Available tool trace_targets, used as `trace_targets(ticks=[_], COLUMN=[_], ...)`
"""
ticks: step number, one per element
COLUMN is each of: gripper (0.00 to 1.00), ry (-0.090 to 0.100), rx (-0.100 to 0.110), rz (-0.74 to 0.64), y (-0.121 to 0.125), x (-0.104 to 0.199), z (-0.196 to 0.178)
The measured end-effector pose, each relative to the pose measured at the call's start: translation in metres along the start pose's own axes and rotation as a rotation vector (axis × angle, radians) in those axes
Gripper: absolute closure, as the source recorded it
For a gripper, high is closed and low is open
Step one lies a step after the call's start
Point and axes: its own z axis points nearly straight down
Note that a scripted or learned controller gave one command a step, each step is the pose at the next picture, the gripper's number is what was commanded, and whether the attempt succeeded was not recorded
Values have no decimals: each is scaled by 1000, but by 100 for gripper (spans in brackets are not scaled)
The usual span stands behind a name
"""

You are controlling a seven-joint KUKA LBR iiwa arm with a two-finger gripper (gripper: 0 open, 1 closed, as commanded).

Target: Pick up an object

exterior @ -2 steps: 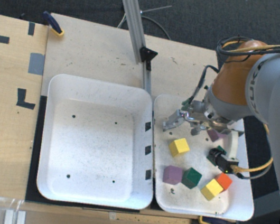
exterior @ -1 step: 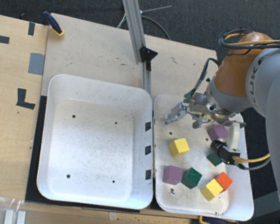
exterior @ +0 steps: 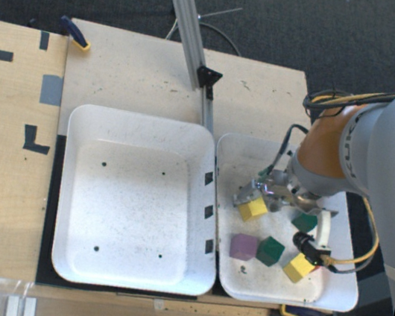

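Gripper (exterior: 251, 198) sits low in the right bin (exterior: 340, 292), its metal fingers closed around a yellow block (exterior: 253, 209) whose upper part is tucked between them. That block is a small, plain cube, bright yellow, tilted on a corner. Just below it lie a purple block (exterior: 243, 246) and a dark green block (exterior: 270, 250); a second yellow block (exterior: 299, 267) rests further right.

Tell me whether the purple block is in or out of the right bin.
In. The purple block lies on the right bin floor beside the green block.
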Motion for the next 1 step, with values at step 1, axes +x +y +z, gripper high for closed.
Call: trace_targets(ticks=[1], gripper=[100], ry=[1], rx=[-6], rz=[-4], y=[2], x=[3], z=[-14])
